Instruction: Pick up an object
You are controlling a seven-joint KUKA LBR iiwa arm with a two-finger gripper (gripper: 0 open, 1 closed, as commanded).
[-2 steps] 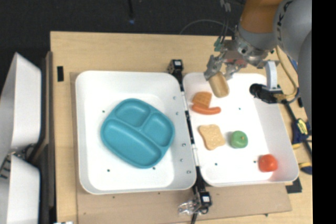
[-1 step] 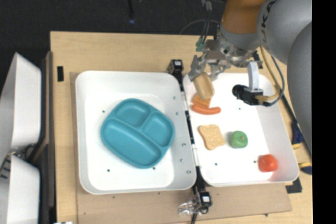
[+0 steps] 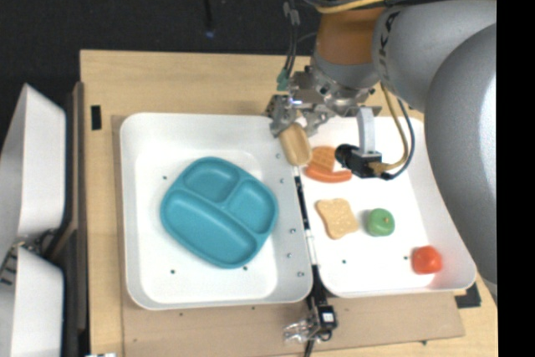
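My gripper [image 3: 294, 123] hangs over the divider between the two bins, at their far end. A tan, oval bread-like piece [image 3: 295, 146] sticks out below the metal fingers [image 3: 280, 108], which are shut on its top end. It hangs tilted just above the bin rims. In the right bin [image 3: 435, 213] lie an orange sausage-shaped piece [image 3: 326, 173], a toast slice [image 3: 337, 217], a green round fruit [image 3: 380, 221] and a red round fruit [image 3: 426, 260].
A blue divided plate [image 3: 219, 211] lies in the middle of the left bin [image 3: 146, 146]. The grey arm and its orange band [image 3: 359, 4] cover the far right. A black cable fitting [image 3: 358, 160] hangs beside the orange piece.
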